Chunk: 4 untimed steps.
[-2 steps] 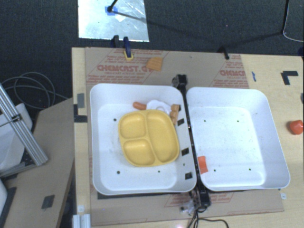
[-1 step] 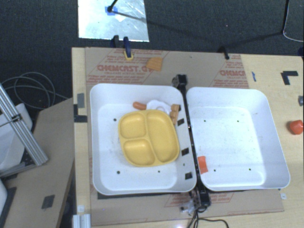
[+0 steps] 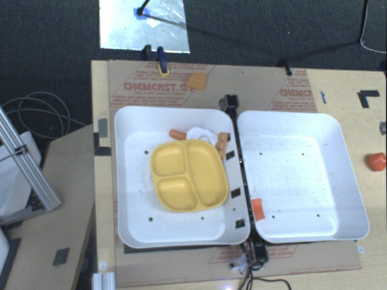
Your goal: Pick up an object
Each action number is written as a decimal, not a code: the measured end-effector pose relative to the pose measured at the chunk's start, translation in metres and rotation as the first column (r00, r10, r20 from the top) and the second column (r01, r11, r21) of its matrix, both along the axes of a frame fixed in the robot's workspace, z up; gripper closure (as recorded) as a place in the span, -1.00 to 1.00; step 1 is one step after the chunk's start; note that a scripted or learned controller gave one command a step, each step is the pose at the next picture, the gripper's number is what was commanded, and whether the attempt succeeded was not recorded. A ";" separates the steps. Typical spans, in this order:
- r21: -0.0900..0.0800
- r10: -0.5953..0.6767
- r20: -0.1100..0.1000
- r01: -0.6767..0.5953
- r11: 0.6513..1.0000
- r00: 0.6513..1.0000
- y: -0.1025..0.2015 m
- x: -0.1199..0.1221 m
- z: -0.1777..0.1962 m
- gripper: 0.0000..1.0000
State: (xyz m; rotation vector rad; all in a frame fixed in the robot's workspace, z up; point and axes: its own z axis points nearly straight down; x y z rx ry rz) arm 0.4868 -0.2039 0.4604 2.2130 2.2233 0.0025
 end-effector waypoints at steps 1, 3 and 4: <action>0.004 -0.004 -0.011 0.004 1.000 1.000 -0.002 -0.001 -0.103 -1.00; -0.001 0.003 0.002 -0.003 1.000 1.000 -0.003 0.001 -0.086 -1.00; 0.006 0.008 -0.008 -0.008 1.000 1.000 0.097 0.027 -0.178 -1.00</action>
